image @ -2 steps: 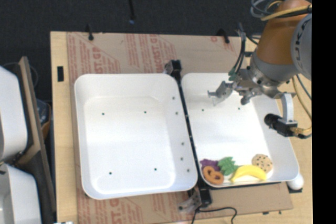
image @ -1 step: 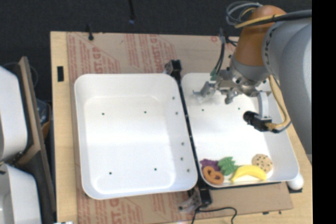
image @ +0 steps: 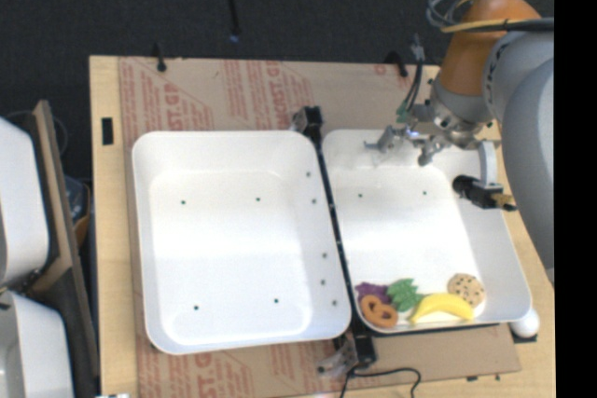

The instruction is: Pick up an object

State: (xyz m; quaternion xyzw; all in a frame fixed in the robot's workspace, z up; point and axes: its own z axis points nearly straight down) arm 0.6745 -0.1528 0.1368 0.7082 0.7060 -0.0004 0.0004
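Observation:
Several small toy foods lie along the near edge of the right bin: a yellow banana, a round cookie, a green leafy piece, purple grapes and an orange pretzel. My gripper hangs over the far end of that bin, well away from the toys, with its two fingers spread apart and nothing between them. The grey arm with its orange band rises behind it at the upper right.
The left bin sits beside the right one, with a black clamp at the far end of the seam between them. A cardboard sheet covers the bench under both bins. White boxes stand at the far left.

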